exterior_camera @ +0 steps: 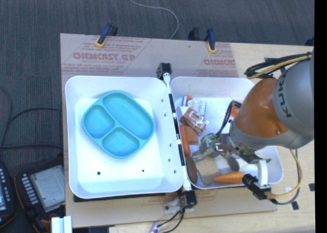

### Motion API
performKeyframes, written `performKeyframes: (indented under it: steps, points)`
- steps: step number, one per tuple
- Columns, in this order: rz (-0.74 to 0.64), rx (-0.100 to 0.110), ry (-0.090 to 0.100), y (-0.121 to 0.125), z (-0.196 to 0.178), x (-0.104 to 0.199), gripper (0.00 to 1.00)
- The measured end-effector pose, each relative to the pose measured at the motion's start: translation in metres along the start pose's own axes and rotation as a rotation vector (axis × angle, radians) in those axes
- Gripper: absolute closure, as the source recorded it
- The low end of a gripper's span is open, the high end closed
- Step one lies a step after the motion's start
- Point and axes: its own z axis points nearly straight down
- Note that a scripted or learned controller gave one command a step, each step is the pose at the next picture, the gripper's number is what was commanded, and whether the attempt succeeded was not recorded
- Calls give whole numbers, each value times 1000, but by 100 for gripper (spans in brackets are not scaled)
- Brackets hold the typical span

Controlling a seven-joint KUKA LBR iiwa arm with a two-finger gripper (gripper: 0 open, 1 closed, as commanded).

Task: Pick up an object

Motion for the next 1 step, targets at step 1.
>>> performKeyframes:
  steps: [1]
  points:
    - [1,-2,0,1,-10,0,100]
